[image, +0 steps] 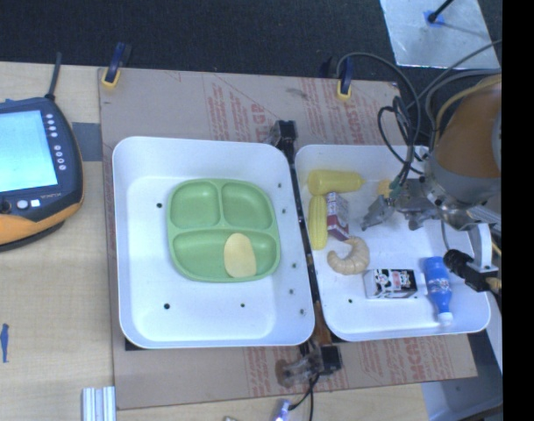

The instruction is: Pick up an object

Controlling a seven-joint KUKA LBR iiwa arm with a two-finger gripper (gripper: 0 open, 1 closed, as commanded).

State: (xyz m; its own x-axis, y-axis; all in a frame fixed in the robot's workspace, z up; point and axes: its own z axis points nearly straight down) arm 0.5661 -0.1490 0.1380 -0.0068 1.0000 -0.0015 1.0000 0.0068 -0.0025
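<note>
In the right bin [337,323], a blue bottle [438,288] and a black-and-white carton [392,281] lie nearest. The croissant [350,255] sits just beyond, near-left of the gripper [378,214], whose fingers spread apart, holding nothing. The yellow hammer [323,202] lies farther left.

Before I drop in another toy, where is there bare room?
Left bin: bare floor borders the green plate, widest along the front rim; the plate's two upper compartments are bare. Right bin: crowded; a bare strip lies in front of the croissant.
</note>
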